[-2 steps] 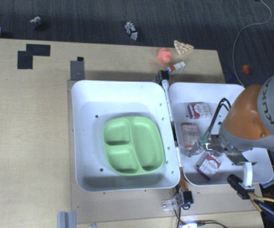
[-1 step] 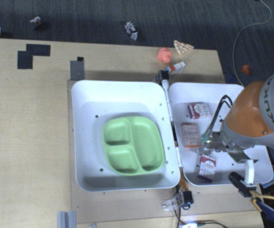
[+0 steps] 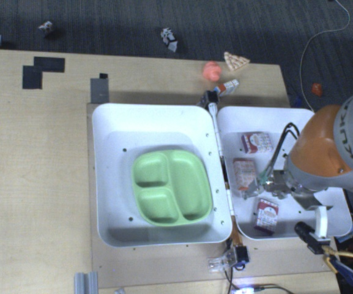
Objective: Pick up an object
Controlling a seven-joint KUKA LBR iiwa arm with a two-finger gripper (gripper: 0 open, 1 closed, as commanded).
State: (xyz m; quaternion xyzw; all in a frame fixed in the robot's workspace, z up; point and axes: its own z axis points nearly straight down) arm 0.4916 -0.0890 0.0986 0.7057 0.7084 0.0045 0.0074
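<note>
Lower packet [image 3: 267,214]: right bin [image 3: 341,222], nearest; probably light, crinkly; pinch across its flat middle.
Gripper [image 3: 268,182]: above the packets; jaw state unclear, wrist hides them.
Middle packet [image 3: 245,173]: just beyond.
Far packet [image 3: 257,142]: back of bin.

left white bin [image 3: 112,164]: green three-compartment plastic tray [image 3: 171,185] fills centre, rim margins free | right white bin [image 3: 237,127]: three red-white packets [image 3: 257,143] crowd left half, top-right corner free

top packet [image 3: 257,142]: red-white, flat, bin's 12 o'clock
middle packet [image 3: 245,173]: pinkish, flat, centre
bottom packet [image 3: 267,214]: red-white, 6 o'clock
</note>
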